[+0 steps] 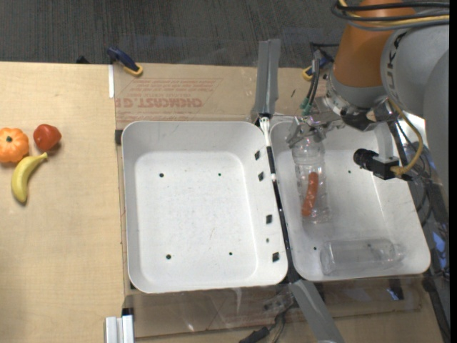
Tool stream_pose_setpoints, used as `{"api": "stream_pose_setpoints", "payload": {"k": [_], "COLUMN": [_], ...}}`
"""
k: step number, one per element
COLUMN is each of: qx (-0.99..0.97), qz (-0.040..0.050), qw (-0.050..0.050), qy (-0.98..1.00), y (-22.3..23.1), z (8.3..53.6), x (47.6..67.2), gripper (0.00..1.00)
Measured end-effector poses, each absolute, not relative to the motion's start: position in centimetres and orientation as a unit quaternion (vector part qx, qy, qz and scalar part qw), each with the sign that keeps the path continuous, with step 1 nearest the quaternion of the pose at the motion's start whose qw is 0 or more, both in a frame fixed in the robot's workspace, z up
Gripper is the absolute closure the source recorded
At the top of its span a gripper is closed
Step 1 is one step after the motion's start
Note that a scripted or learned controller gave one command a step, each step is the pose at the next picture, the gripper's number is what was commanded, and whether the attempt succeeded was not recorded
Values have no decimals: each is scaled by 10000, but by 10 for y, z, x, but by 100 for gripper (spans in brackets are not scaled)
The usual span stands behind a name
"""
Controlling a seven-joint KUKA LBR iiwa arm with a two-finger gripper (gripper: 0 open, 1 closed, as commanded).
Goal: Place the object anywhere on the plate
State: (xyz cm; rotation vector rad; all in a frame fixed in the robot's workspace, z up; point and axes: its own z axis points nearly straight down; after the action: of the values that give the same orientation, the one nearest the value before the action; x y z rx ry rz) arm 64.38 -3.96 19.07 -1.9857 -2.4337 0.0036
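Clear plastic bottle, nearest (360,254): lies on its side along the near edge of the right bin (378,199), well apart from my gripper.
Left bin (193,206): bare white floor with a few dark holes, beside the right bin.
Bottle with orange inside (312,188): a second clear bottle with something orange-red in it, in the right bin close to the wall shared with the left bin. Its neck points away toward my gripper. I take this to be the task's object.
Fruit on the bench: a banana (25,177), a red fruit (46,138) and an orange fruit (12,145) sit together far off to the side, outside both bins.
Gripper (305,131): right at the neck end of that second bottle. Whether it is open, closed or gripping the neck, I cannot tell.
Orange band (364,41): my wrist stands over the far part of the right bin.
Cardboard (171,95): flat sheet beyond the left bin.
Progress: by my judgement this is early. The bottle rests on the bin floor, and the lift, carry and placing are all left. Which surface serves as the plate, I cannot tell.
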Motion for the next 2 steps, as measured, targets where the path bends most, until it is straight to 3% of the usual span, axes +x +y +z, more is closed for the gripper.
{"api": "stream_pose_setpoints", "payload": {"k": [1, 2], "qx": [-7266, -7226], "qz": [18, 19], "qw": [8, 9], "qy": [-6870, -6913], "y": [-35, 46], "z": [242, 241], "x": [571, 592], "gripper": [100, 100]}}
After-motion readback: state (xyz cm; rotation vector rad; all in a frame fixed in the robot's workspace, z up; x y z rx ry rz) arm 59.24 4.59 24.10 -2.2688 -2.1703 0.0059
